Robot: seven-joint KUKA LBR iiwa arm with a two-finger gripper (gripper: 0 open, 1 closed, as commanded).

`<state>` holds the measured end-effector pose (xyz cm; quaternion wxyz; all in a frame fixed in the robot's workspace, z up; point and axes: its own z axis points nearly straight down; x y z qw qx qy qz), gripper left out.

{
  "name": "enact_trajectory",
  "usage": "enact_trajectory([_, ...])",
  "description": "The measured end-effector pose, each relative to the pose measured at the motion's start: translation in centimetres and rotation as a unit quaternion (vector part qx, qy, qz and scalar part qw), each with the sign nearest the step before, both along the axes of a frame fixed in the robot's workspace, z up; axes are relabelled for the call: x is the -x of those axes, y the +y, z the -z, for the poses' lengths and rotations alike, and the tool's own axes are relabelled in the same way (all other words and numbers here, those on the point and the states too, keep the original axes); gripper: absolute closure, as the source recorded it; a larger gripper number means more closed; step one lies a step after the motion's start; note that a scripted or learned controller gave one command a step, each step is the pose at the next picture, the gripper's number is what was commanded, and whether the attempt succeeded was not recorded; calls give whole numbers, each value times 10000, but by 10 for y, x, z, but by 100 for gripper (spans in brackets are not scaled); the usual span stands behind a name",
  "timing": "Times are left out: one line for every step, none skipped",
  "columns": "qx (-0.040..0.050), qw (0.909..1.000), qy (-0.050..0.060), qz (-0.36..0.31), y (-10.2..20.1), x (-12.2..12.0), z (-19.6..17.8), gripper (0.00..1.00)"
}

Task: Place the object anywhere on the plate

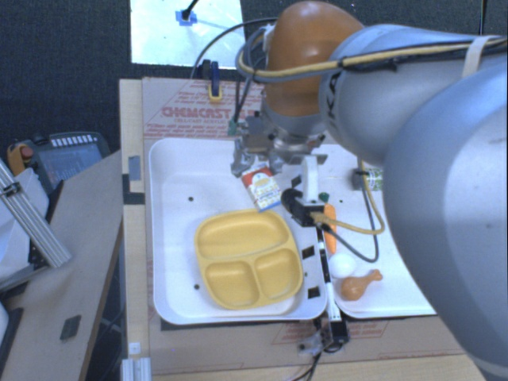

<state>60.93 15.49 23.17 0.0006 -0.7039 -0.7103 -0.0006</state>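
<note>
One small carton [263, 187], white with a red and orange label, is hanging tilted just under the gripper [255, 163], above the floor of the left bin [171, 213] and just past the far edge of the plate [248, 259]. Its upper end is sitting between the grey fingers, so the gripper is judged to be clasping the carton rather than merely hovering over it; the slant suggests a pinch near one end.

One yellow plate, three compartments, is lying flat in the near half of the left bin. The large compartment is facing the carton, the two small ones are toward the near rim. Being the drop target, any compartment is serving.

One grey arm [413, 133] with an orange band [305, 46] is reaching in from the right, wrist pointing down over the bin.

Items in the right bin [397, 292], well apart from the plate: one carrot [329, 217], one white egg-like ball [342, 266], one toy drumstick [359, 282], one small can [370, 179] near the far side. These are lying loose, apparently as spare stock.

Step judged in hand: carrying the carton toward the plate; release not yet done.
</note>
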Motion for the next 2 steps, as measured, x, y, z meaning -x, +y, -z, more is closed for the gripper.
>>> enact_trajectory([11, 10000, 0, 46, -19, 4, 8, 100])
enact_trajectory([9, 10000, -5, 42, -18, 3, 7, 0])
